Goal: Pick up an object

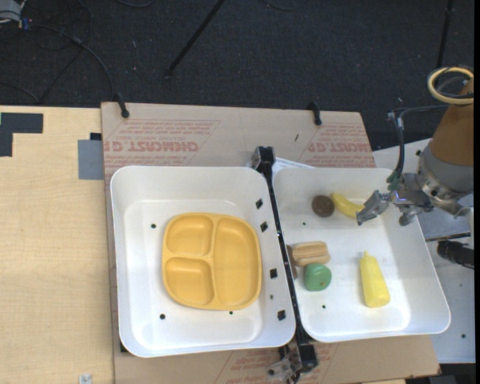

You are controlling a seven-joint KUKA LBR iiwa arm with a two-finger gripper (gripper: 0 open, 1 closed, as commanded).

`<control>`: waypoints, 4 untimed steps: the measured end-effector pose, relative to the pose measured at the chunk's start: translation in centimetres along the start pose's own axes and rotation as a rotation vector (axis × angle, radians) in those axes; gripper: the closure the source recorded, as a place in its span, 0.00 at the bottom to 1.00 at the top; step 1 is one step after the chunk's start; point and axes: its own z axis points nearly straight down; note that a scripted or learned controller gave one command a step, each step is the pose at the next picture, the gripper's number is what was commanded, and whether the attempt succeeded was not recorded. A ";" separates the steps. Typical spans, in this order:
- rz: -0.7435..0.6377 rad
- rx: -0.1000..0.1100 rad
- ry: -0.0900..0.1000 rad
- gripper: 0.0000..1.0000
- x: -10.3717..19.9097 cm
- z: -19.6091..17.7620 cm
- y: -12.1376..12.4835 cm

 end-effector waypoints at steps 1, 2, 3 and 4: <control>-0.003 -0.013 -0.003 0.00 0.0 -0.8 0.3; -0.003 -0.009 -0.002 0.00 0.4 3.6 0.2; -0.005 -0.009 -0.001 0.00 1.3 9.7 0.2; -0.003 -0.012 -0.003 0.00 1.4 9.8 0.1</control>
